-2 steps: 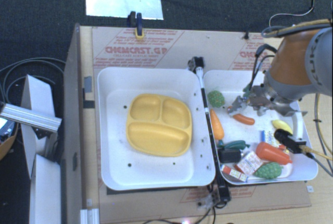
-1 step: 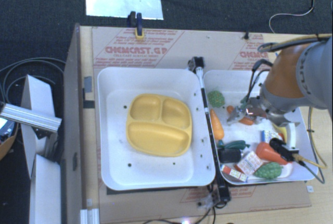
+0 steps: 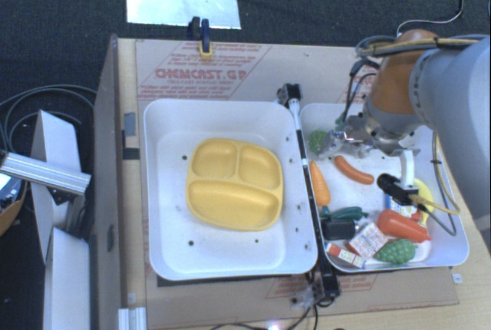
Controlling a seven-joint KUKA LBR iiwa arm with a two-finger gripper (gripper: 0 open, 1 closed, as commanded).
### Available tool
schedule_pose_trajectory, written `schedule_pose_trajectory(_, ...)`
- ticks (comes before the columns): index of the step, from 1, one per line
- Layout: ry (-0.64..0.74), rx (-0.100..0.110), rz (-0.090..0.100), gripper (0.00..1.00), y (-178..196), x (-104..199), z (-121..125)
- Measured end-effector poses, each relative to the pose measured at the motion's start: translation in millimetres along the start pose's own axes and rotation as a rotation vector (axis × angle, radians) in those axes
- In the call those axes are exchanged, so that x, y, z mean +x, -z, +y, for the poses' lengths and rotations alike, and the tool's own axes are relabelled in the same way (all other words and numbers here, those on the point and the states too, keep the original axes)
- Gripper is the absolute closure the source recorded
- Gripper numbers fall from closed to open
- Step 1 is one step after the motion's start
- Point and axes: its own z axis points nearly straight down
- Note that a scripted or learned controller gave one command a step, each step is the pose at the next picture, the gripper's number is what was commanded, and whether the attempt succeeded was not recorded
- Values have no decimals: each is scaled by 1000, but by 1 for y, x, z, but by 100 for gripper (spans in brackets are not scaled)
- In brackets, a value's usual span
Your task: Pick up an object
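Observation:
My gripper (image 3: 343, 138) hangs low over the far left part of the right bin (image 3: 453, 244), under the orange band of the wrist (image 3: 395, 83). Just to its left lies a green broccoli piece (image 3: 317, 140). An orange-red sausage (image 3: 354, 169) lies just in front of the gripper, apart from it. Against the bin's left wall lies a carrot (image 3: 319, 183). Nothing shows as held by the gripper.
The right bin also holds a red pepper (image 3: 400, 225), a bumpy green fruit (image 3: 395, 252), a banana (image 3: 423, 194), a red and white packet (image 3: 367, 241) and a black block (image 3: 337, 229). A yellow compartment tray (image 3: 234, 184) lies in the left bin (image 3: 165, 167).

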Motion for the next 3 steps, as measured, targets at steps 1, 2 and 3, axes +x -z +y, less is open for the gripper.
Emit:
schedule_pose_trajectory(1,-2,3,0,0,-1,-2,-29)
schedule_pose_trajectory(2,-1,1,-1,100,10,-2,-28)
schedule_pose_trajectory(3,1,-2,0,100,101,56,-25)
